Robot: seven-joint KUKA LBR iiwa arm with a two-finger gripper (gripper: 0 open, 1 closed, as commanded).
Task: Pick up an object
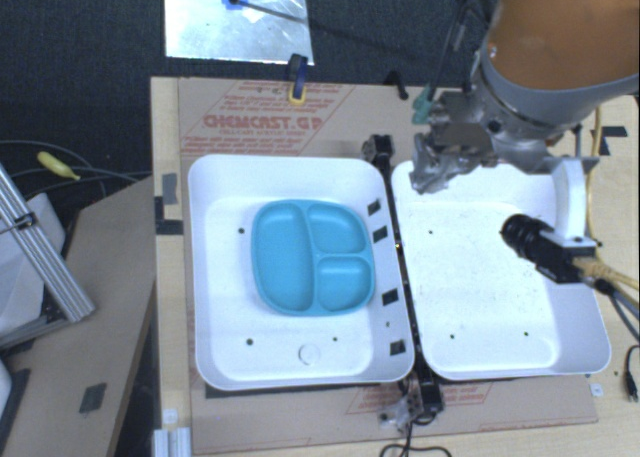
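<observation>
A light blue divided plate (310, 256) with three compartments lies in the middle of the left white bin (222, 205). My gripper (432, 173) hangs over the far left corner of the right white bin (480, 345), up high and well apart from the plate. Its grey fingers point down toward the bin floor, and nothing shows between them.
A small pale disc (309, 353) lies on the left bin's floor near its front wall. A yellow and blue clamp (297, 79) sits on the cardboard behind the bins. Black clips line the seam between the two bins.
</observation>
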